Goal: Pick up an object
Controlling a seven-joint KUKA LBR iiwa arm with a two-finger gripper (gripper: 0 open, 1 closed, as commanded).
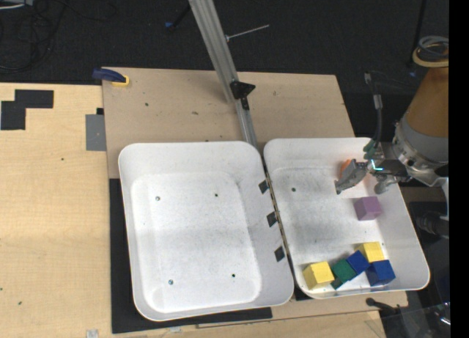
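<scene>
The small purple foam cube (368,207) lies just below and right of the grey two-finger gripper (346,177). Its fingers look spread, gripping nothing.

White bins: two, the left bin (146,182) and the right bin (308,160)
Purple block (368,207): one, just below the gripper (350,175)
Yellow blocks: two (318,273) (372,251)
Blue blocks: two (357,261) (380,273)
Green block (341,272): one
</scene>
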